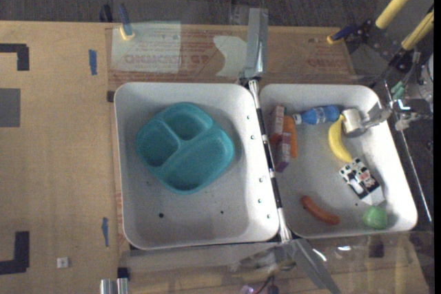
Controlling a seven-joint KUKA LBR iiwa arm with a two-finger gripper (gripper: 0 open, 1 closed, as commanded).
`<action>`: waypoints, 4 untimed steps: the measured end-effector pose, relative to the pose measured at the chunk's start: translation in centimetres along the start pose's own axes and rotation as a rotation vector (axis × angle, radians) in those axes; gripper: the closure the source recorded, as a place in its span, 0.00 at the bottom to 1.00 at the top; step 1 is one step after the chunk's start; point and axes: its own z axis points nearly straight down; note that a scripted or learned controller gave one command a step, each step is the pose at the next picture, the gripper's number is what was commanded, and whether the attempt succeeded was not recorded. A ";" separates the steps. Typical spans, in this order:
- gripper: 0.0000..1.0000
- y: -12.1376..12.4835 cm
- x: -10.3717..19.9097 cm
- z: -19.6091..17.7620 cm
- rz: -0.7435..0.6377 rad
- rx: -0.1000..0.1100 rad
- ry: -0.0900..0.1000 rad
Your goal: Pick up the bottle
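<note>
The bottle (318, 115) is small and clear with a blue label and cap. It lies on its side near the back wall of the right bin (403, 179), pointing left to right. A banana (336, 141) and a small metal cup (353, 122) lie just to its right. My gripper (403, 107) is at the right rim of that bin, outside the wall, roughly level with the bottle and well to the right of it. It is not touching the bottle.
An orange carrot (292, 138), a small box (278, 122) and a purple item (282, 156) lie left of the bottle by the divider. A sausage (319, 210), a green ball (375, 217) and a black-and-white card (360, 177) sit nearer the front. A teal divided plate (184, 147) lies in the left bin (131, 203).
</note>
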 end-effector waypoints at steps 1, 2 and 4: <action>0.00 5.5 0.5 11.0 0.022 0.002 0.005; 0.00 9.3 9.1 13.0 -0.405 0.003 -0.005; 1.00 9.5 18.0 2.0 -0.253 -0.003 0.000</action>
